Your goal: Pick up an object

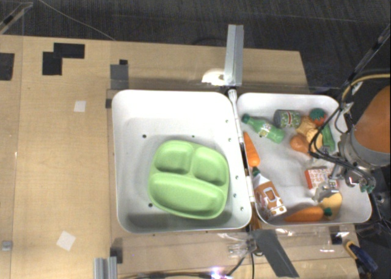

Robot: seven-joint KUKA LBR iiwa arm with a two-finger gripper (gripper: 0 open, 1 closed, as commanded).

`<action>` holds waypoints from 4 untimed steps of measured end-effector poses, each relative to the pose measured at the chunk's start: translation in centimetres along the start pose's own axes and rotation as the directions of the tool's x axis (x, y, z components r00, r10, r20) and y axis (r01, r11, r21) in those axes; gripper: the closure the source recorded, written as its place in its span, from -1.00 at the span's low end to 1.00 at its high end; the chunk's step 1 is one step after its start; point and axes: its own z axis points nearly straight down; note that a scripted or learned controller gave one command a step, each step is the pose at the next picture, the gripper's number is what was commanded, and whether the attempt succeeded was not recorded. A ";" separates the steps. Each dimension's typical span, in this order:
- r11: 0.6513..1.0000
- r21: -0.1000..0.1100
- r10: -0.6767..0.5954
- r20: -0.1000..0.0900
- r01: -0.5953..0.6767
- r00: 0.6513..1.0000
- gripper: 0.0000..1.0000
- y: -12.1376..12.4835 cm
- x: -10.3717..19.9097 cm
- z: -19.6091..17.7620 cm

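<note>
My gripper (327, 191) reaches down into the right bin (287, 104) near its front right corner, just over a small yellow object (333, 200). A red and white packet (316, 177) lies right beside it on the left. An orange carrot (303, 213) rests along the front wall below it. The arm's orange band (374, 126) and grey wrist (360, 157) cover the bin's right side.
The right bin also holds a green bottle (264, 129), a dark jar (289, 118), an orange carrot (250, 151) by the left wall, a brown carton (269, 197) and small fruit-like pieces (300, 142). A green divided plate (188, 178) lies in the left bin (131, 149).
</note>
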 end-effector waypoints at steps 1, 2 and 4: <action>0.999 0.006 0.051 0.018 -0.051 0.999 -1.00 1.1 1.7 0.5; 0.999 0.004 0.035 0.014 -0.035 0.999 -1.00 3.3 1.9 0.5; 0.978 0.007 -0.210 0.014 0.210 0.978 -1.00 5.3 2.0 0.5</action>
